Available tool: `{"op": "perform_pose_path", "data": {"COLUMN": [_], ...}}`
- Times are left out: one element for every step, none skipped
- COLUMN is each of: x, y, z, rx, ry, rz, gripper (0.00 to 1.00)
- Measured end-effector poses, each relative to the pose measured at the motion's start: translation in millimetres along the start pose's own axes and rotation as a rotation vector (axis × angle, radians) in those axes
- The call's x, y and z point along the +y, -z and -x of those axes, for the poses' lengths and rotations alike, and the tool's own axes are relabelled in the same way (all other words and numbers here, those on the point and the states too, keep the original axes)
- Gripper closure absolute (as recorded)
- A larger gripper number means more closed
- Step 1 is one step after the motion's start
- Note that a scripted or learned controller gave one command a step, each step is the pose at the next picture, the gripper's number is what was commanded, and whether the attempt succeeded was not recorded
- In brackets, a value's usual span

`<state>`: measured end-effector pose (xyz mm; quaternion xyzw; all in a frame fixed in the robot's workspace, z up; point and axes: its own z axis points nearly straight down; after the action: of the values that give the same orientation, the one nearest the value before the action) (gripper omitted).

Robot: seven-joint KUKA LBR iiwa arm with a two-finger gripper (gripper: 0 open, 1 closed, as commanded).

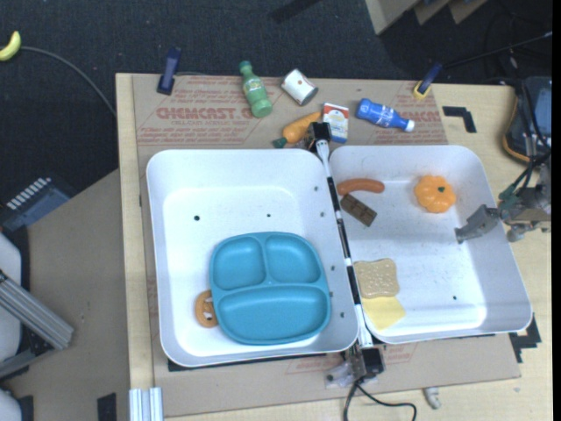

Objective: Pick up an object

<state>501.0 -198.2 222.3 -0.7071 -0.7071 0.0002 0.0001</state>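
A yellow cheese slice (pixel 384 312) and toast (pixel 377 277) are lying nearest in the right bin (pixel 491 314); farther back a sausage (pixel 360 185) and orange pumpkin (pixel 435 193) are resting; the gripper (pixel 478 224) is hovering at the right rim, its grasp impossible to tell.

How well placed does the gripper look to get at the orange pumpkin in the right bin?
Probably yes: the gripper sits at the right bin's right side, and bare floor lies between it and the pumpkin; the sausage lies beyond.

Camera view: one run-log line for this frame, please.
tool: right bin's right edge, low, nothing visibly held | nearest: orange pumpkin | left bin: blue tray | phase: pre-grasp
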Motion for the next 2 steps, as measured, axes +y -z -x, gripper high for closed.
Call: {"op": "perform_pose_path", "data": {"x": [41.9,119.0], "y": [-137.7,-137.1], "z": [-27.8,-9.9], "rx": [0.000,-0.001], "ry": [0.001,0.001], "rz": [0.002,0.002], "gripper": [0.00,0.00]}}
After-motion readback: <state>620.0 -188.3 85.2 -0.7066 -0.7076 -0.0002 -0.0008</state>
